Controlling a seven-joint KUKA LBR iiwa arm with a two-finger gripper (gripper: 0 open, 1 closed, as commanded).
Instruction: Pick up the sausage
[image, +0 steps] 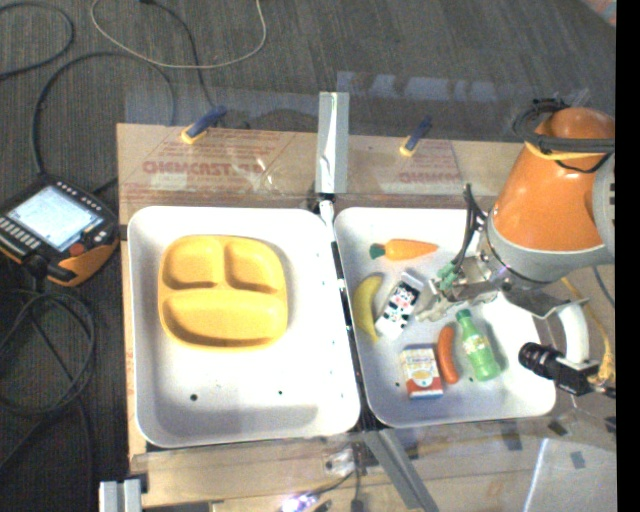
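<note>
The sausage (448, 356) looks light, smooth and rollable, best pinched across its middle; whether the gripper (452, 283) is open, I cannot tell.

Yellow tray (225, 290) in left bin (140, 330); carrot (405, 249), banana (367, 305), green bottle (478, 348), carton (422, 371) in right bin (520, 400).

We note two white bins (340, 390). The left one carries a yellow divided plate (225, 290). In the right one we identify an orange carrot (410, 249) with a green top, a yellow banana (368, 305), a red-orange sausage (447, 355), a green bottle (478, 345) and a black-and-white patterned box (399, 304).
</note>
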